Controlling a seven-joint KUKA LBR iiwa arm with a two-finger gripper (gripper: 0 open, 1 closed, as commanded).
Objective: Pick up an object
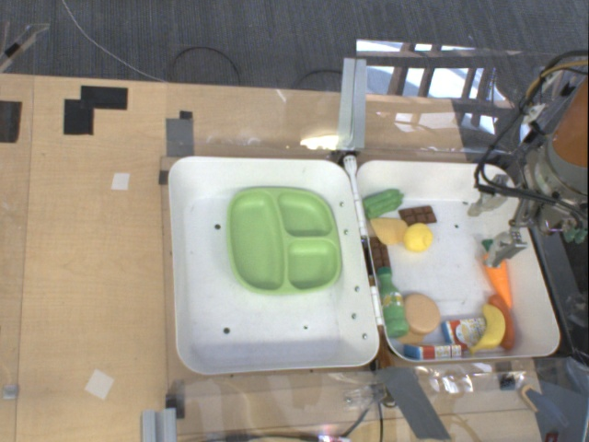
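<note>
Nothing's picked up yet as far as I can see: all the stuff sits loose in the right bin (pixel 548 339), and the left bin (pixel 193 339) has just a green divided plate (pixel 281 239). The gripper (pixel 504 247) hangs low over the right edge of that bin, right above the far tip of the carrot (pixel 500 284), so that looks like the target. Whether it's spread or pressed together, can't tell, too small and cluttered.

Light wood counter (pixel 83 274), two shallow white bins side by side on it, left bin (pixel 198 339) touching right bin (pixel 543 339) along a shared edge, black patches (pixel 92 107) at far left, small pale squares (pixel 121 181) on bare wood
</note>
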